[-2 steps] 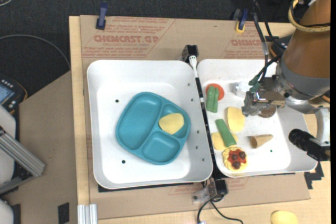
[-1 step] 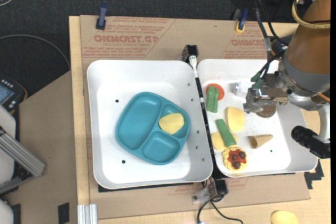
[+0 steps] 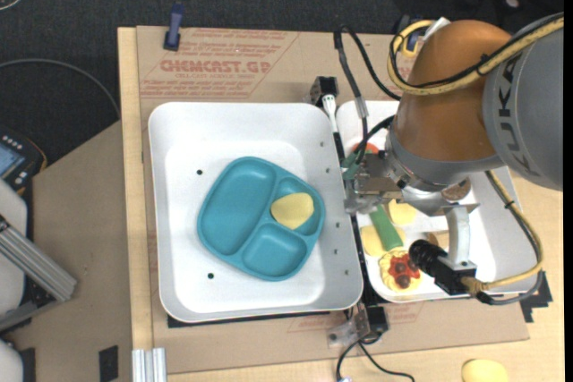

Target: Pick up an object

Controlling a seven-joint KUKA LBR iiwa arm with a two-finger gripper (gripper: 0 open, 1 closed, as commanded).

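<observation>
Below, gripper (image 3: 385, 206) over the right bin (image 3: 501, 259), green piece (image 3: 387, 228) just beneath, its grasp impossible to tell

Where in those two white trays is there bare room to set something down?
Left bin: bare floor rings the blue plate, widest toward its far wall. Right bin: crowded, with the arm above a green piece and other small items.

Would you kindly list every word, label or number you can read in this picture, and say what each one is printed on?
"CHEMCAST" followed by unclear letters, in red print, on the brown cardboard sheet under the two white bins.
Smaller red lines above and below that word: too small and blurred to read.
"KU", part of a longer word cut off by the picture's edge, on the grey robot arm.
</observation>
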